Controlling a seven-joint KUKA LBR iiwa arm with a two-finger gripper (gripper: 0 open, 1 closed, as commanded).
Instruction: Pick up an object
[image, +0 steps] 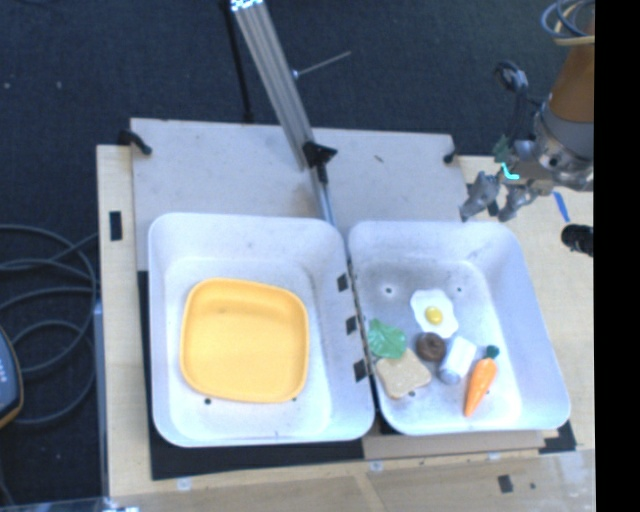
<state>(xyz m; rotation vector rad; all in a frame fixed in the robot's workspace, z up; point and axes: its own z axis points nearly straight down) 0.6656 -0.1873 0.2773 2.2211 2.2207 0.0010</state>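
- Reaching in from the right edge, the arm (572, 90) hangs above the far right corner of the right bin (520, 270), its orange band partly cut off by the frame.
- Its pincer (497, 200) sits over the bin's far rim, tilted toward the left; whether its tips are spread or pressed together I cannot tell, and nothing shows between them.
- Toy foods lie well apart from it in the bin's near half: fried egg (434, 312), green leaf (386, 340), brown doughnut (431, 347), toast (403, 376), carrot (480, 385), and a small white piece too blurred to name.
- A yellow plate (244, 340) lies in the left bin (170, 250).
- No writing is readable.
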